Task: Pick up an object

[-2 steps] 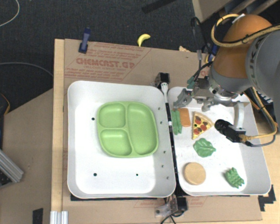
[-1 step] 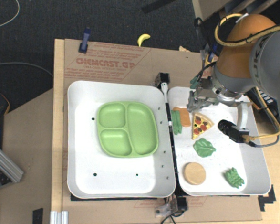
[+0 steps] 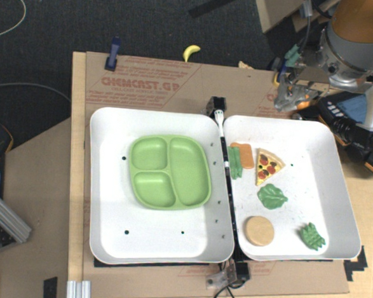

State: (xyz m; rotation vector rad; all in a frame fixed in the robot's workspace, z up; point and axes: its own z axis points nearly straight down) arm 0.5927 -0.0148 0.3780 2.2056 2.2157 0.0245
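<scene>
The right bin (image 3: 314, 141) holds several toy foods. A pizza slice (image 3: 268, 166) lies near its far left, beside an orange strip (image 3: 243, 152) and a green bean pod (image 3: 234, 162). A green leaf (image 3: 272, 196) sits mid-bin, with a round tan cookie (image 3: 258, 230) at the front and a green ruffled piece (image 3: 312, 236) at the front right. My gripper (image 3: 287, 98) hangs over the bench just behind the right bin's far edge, apart from every item. I see nothing in it.
The left bin (image 3: 105, 216) holds a green divided plate (image 3: 170, 171). A black bracket (image 3: 217, 106) sits where the bins meet at the back. On the cardboard behind lie a blue clamp (image 3: 112, 53) and a small yellow banana (image 3: 191, 51). Cables and gear crowd the far right.
</scene>
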